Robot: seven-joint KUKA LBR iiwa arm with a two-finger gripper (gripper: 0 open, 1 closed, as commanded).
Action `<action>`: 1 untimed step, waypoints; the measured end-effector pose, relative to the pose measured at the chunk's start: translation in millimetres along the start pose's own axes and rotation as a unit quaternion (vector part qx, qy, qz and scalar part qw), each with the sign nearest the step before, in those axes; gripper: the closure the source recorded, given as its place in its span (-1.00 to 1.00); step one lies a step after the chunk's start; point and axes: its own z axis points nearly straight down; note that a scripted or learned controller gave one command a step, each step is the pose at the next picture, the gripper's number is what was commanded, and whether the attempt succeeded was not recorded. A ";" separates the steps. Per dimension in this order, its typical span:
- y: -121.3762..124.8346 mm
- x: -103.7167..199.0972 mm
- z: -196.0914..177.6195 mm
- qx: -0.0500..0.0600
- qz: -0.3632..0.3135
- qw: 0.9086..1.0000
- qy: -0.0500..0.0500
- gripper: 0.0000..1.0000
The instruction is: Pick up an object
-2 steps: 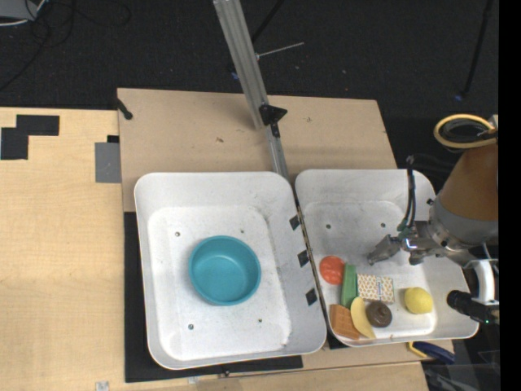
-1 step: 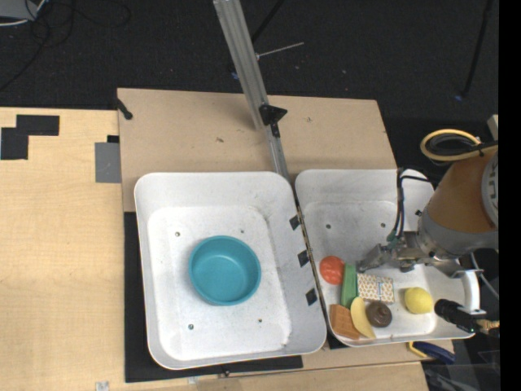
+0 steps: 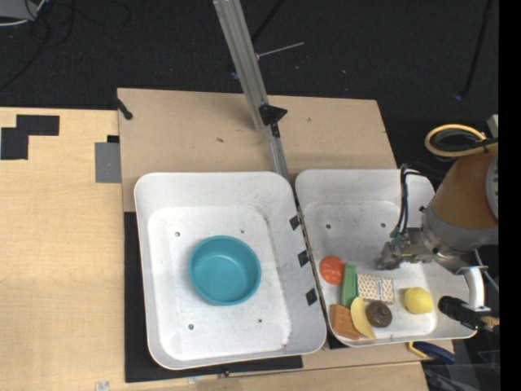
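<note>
The right bin [image 3: 350, 198] holds a cluster of small items along its near edge: a red-orange ball [image 3: 331, 269], a green block [image 3: 350, 285], a patterned white packet [image 3: 375, 287], a dark brown round piece [image 3: 379, 314], a yellow banana-like piece [image 3: 361, 317], an orange-brown wedge [image 3: 345, 322] and a yellow ball [image 3: 418, 300]. My gripper [image 3: 393, 255] hangs low in this bin, just above and right of the packet, with the arm's orange band [image 3: 468, 190] behind it. Nothing visible sits between its fingers.
The left bin [image 3: 171, 210] contains a teal bowl [image 3: 225, 270] near its centre. A metal rail [image 3: 248, 63] slants from the back down to the gap between the bins. Black clips [image 3: 301, 257] line the shared bin wall. A yellow cable loop [image 3: 450, 139] lies at right.
</note>
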 end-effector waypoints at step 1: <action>5.2 -8.3 -57.2 -0.001 0.000 1.000 0.000 1.00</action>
